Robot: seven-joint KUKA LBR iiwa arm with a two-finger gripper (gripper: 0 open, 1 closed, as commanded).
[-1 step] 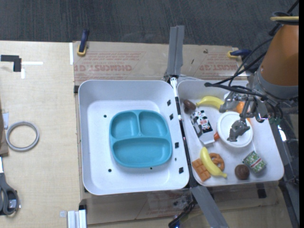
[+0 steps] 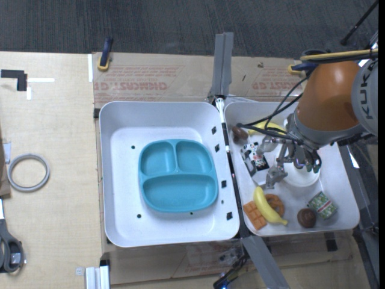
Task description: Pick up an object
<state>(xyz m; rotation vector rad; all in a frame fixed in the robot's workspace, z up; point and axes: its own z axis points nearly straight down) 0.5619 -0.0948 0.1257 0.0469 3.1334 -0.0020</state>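
The right bin holds several small things. A yellow banana lies across a brown round cookie, next to an orange waffle piece. A brown ball and a green-and-white can sit at the front right. My gripper hangs low over the middle of this bin, open. One finger is near the banana's top end and the other is over a white round object. I see nothing held between the fingers.
The left bin holds a blue divided plate. A black-and-white item, a dark lump and a yellow piece lie at the back of the right bin, under the arm's cables. A roll of tape lies on the bench at left.
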